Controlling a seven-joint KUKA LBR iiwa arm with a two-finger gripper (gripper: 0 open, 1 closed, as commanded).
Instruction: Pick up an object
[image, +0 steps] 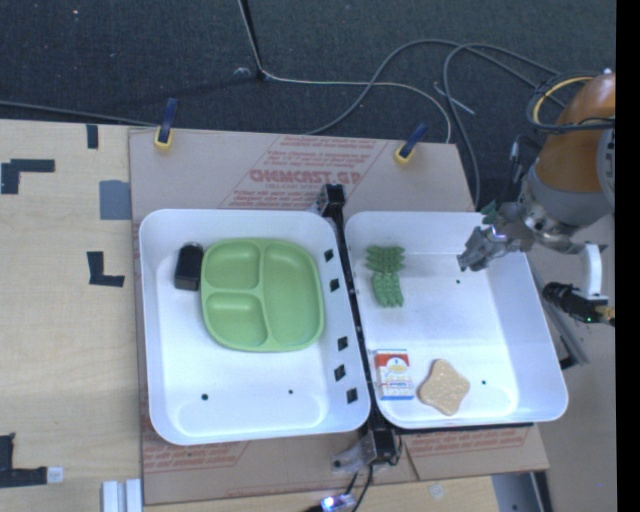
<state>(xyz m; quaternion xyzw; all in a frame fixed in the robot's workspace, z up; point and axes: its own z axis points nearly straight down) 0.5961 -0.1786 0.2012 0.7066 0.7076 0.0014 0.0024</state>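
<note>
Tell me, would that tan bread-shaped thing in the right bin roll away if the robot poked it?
Probably not. The tan slice lies flat on the right bin floor, so it would likely slide rather than roll. It looks thin and small, so probably light. Lying so low, it may be tricky to pinch from above.

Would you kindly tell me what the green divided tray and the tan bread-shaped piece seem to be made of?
The green divided tray looks like moulded plastic, smooth with a soft sheen. The tan bread-shaped piece looks matte, perhaps foam or plastic toy food; I can't tell which.

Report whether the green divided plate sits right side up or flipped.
Right side up: the green divided plate shows its three hollow compartments facing upward.
</note>
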